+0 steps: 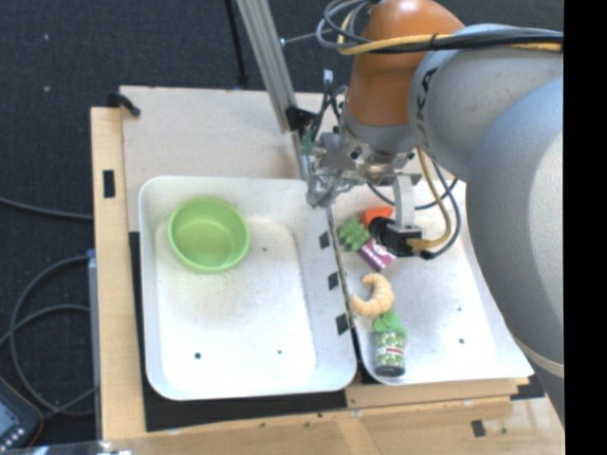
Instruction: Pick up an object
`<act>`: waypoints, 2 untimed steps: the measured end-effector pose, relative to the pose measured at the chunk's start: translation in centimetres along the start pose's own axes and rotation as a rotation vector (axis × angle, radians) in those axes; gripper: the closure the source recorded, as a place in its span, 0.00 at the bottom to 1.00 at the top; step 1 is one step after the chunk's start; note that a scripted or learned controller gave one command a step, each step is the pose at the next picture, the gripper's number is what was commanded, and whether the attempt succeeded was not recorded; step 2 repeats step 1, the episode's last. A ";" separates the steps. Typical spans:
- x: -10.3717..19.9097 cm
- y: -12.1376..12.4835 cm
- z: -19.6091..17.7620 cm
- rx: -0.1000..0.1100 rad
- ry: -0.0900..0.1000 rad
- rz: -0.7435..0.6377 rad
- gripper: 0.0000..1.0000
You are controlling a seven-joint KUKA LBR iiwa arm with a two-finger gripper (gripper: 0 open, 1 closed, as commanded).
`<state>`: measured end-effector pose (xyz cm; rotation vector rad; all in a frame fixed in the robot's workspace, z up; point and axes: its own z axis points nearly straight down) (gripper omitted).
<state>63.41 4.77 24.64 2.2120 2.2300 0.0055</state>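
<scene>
The right bin (446, 335) holds several small objects along its left side. A tan croissant-shaped toy (374, 295) lies mid-bin, and a green-capped jar (389, 346) lies on its side just in front of it. Farther back sit a green lumpy toy (352, 232), a purple and white item (377, 253) and an orange piece (379, 215), packed close together. My gripper (322, 186) hangs over the back end of the divider between the bins, behind and left of that cluster. Nothing shows between its tips.
A light green bowl (209, 235) stands upright in the back left of the left bin (237, 349). A slanted metal post (266, 50) rises behind the bins. The arm's grey body and orange band cover the back right of the right bin.
</scene>
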 end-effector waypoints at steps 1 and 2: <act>4.1 1.6 -0.1 0.001 -0.001 0.002 1.00; 4.1 1.6 -0.1 0.001 -0.001 0.002 1.00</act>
